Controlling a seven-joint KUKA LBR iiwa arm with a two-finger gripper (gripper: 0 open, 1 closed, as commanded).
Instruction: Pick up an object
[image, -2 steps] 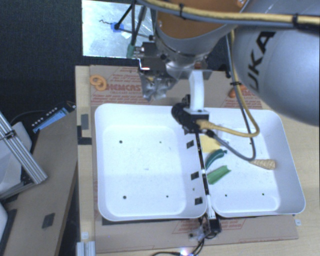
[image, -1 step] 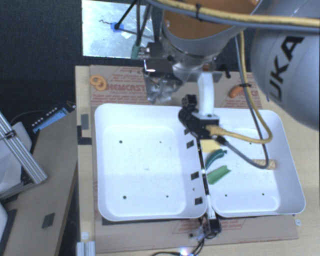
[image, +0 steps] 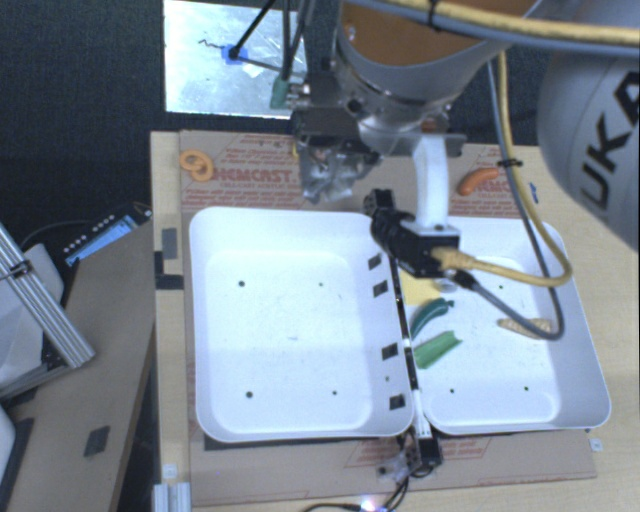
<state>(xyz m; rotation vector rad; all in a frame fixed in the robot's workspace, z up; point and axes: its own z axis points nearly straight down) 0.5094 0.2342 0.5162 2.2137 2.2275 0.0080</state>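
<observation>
The gripper (image: 328, 180) is hanging over the brown board just behind the far rim of the left bin (image: 215, 300). It is too blurred and shadowed to say whether it is open or closed, and nothing is showing in its grasp.

The nearest candidates are lying well apart from it, toward the near side and to the view's right, across the seam between the bins. Two green pieces are sitting in the right bin (image: 570, 390), close to that seam. The upper green piece (image: 432, 313) is curving from lower left to upper right. The lower green piece (image: 436, 349) is slanting much the same way, just beside it but seemingly not touching.

A tan stick (image: 525, 325) is lying farther right, partly under the yellow cable (image: 520, 275).

As I judge it, the coming reach is depending on crossing that seam and turning square to the slant.
</observation>
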